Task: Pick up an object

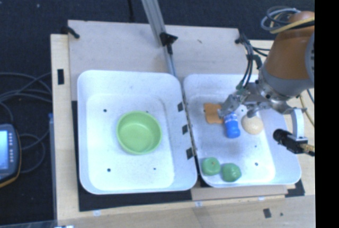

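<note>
Grey two-finger gripper [233, 113] over right white bin [265, 169], at blue cylindrical object [231, 127]; finger state indeterminate; beige rounded object [252, 125] adjacent

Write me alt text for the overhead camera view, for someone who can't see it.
A grey and orange robot arm reaches from the right over the right white bin, its end effector low above a blue object, beside an orange piece and a cream object. Two green objects lie at that bin's near edge. The left white bin holds a green bowl.

A grey handheld device [8, 154] lies beside cables [26, 92].
</note>
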Robot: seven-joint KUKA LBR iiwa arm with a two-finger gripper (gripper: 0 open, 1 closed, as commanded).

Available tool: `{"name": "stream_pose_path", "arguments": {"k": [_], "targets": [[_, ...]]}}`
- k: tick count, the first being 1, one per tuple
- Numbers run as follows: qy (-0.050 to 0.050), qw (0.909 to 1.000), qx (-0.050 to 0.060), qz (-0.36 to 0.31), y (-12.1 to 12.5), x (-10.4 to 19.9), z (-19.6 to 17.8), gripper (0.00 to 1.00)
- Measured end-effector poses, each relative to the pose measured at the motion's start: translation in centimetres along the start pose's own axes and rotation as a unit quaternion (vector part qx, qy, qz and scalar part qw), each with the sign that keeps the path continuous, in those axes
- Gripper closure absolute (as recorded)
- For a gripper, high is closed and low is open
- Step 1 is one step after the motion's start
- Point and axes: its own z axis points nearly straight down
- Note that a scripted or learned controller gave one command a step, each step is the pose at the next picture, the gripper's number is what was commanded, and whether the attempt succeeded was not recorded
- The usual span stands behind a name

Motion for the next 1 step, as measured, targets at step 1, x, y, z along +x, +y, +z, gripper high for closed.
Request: {"name": "stream_pose_path", "arguments": {"k": [1], "targets": [[0.000, 1.0000, 0.002, 0.000, 0.07, -0.33, 4.23, 0.00]]}}
